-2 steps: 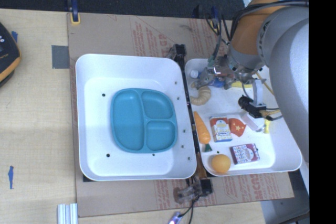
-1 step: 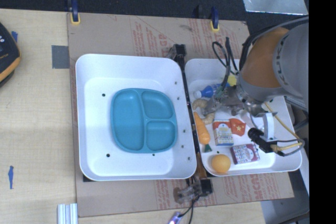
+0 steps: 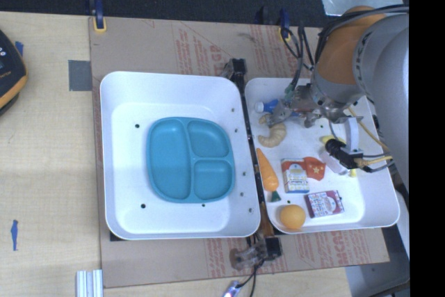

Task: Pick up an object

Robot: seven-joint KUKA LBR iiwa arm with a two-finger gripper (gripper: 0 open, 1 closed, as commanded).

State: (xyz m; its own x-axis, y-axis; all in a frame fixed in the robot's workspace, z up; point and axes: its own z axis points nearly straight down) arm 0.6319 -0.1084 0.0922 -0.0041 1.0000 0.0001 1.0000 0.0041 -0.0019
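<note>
The right bin [image 3: 375, 209] holds several small objects. A tan curved piece [image 3: 274, 135] lies near its back left, with a small blue and white item [image 3: 268, 106] just behind it. An orange carrot [image 3: 267, 172] lies along the left wall, and an orange ball [image 3: 293, 217] sits at the front. A red and white packet [image 3: 301, 172] and a red patterned packet [image 3: 324, 204] lie in the middle. My gripper [image 3: 297, 106] hangs low over the back of this bin, just right of the blue and white item and above the tan piece.
The left bin [image 3: 122, 215] holds a blue divided plate [image 3: 190, 158]. A black and yellow part with cables [image 3: 342, 151] hangs from the arm over the right bin. The grey arm with its orange band [image 3: 341, 52] covers the bin's back right corner. Clamps [image 3: 238, 68] sit between the bins.
</note>
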